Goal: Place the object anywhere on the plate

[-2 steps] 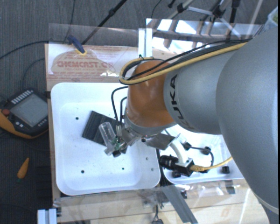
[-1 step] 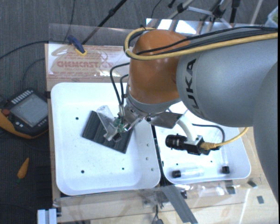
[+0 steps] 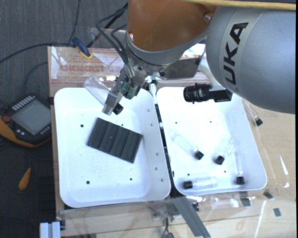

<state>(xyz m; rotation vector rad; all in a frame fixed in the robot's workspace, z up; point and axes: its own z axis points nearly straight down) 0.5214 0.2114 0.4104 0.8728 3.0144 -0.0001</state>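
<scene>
Item: dark ribbed plate (image 3: 114,140), lying flat and slantwise near the middle of the left bin (image 3: 69,182). No object is seen resting on it.

Item: gripper (image 3: 113,105), hung over the upper part of the left bin, just above and apart from the plate's upper edge. A clear vial (image 3: 97,88) with a dark cap appears to be carried at the gripper, its body slanting up and to the left; the fingers are judged pressed on it near the capped end, though the contact is small and partly hidden.

Item: right bin (image 3: 253,128), in which several further clear vials (image 3: 186,145) with black caps are scattered, well apart from the plate.

Item: handheld controller (image 3: 22,123), set on the floor mat to the left of the desk.

Status: the object is judged picked up and brought over the correct bin. The lowering onto the plate and the release are not yet done.
</scene>
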